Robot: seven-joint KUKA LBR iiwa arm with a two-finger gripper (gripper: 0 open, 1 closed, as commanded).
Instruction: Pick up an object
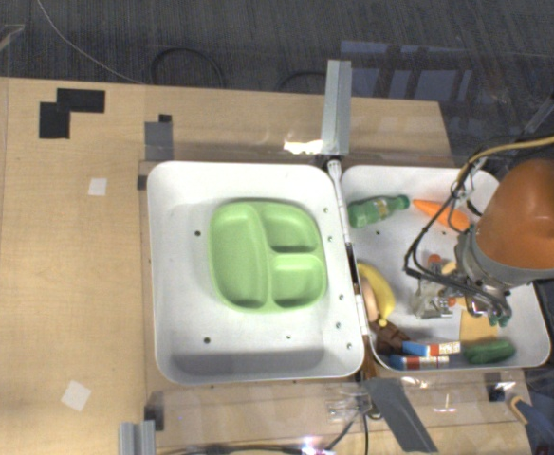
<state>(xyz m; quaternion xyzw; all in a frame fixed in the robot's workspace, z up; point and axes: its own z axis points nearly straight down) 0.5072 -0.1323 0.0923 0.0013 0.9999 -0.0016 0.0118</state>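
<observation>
Two white bins are seen side by side. In the left bin (pixel 177 254), at the centre of the frame, a green divided plate (pixel 266 255) lies alone. The right bin (pixel 533 335), at the lower right of the frame, holds the candidates for picking: a green bottle (pixel 378 209) near its upper left corner, an orange carrot-like piece (pixel 436 210) just right of the bottle, a banana (pixel 379 293) along its left wall, a marker-like stick (pixel 427 353) and a dark green piece (pixel 489 352) along its lower edge.

The arm, with its orange band (pixel 531 218), is lowered into the right bin, and the gripper (pixel 435 303) is placed low over the bin floor, right of the banana and above the stick. Whether the gripper is released or clenched cannot be told, since cables and the wrist cover it; nothing is seen held.

The step in hand is judged to be the descent or grasp attempt. Next, a firm closure on one item is called for, then a straight lift clear of its neighbours.
</observation>
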